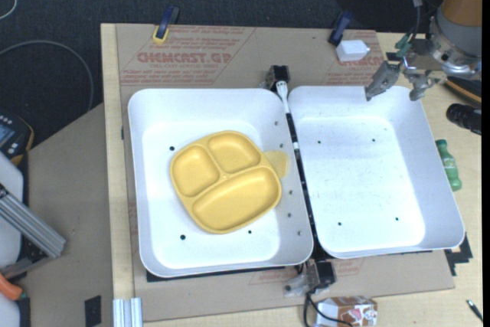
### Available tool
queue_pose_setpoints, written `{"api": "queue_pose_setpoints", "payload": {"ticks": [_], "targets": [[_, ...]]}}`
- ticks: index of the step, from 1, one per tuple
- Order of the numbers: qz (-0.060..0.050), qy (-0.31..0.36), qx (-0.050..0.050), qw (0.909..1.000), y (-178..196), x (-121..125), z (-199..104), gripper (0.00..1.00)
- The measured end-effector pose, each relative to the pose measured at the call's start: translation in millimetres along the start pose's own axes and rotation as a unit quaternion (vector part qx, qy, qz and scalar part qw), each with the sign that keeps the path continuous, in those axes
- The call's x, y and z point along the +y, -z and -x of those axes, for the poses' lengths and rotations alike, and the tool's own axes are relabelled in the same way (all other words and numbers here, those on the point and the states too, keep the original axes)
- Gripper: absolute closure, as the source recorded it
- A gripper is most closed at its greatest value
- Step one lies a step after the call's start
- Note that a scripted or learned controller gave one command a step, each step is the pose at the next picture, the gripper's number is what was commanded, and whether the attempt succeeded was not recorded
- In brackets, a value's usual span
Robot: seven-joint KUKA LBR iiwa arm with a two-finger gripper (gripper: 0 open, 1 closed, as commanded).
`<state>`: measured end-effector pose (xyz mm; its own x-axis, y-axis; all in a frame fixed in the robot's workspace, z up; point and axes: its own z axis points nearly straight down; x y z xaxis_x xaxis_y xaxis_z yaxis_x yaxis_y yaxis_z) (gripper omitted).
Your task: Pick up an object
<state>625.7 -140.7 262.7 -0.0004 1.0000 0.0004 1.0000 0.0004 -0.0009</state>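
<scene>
A yellow divided plate [225,181] with three compartments lies in the left white bin [149,122], near its middle. My gripper [398,86] hangs at the far right corner of the right white bin [367,195], well away from the plate. Its two fingers [378,83] are spread apart with nothing between them.
A green object [449,164] lies on the bench just outside the right bin's right rim. A small white block [352,50] and clamps sit on the cardboard behind the bins. A black divider [291,135] runs between the two bins.
</scene>
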Motion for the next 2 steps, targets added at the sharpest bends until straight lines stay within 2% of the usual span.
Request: {"api": "queue_pose_setpoints", "payload": {"ticks": [2], "targets": [[0.002, 0.001, 0.0, 1.0, 110, -144, -54, 0.0]]}}
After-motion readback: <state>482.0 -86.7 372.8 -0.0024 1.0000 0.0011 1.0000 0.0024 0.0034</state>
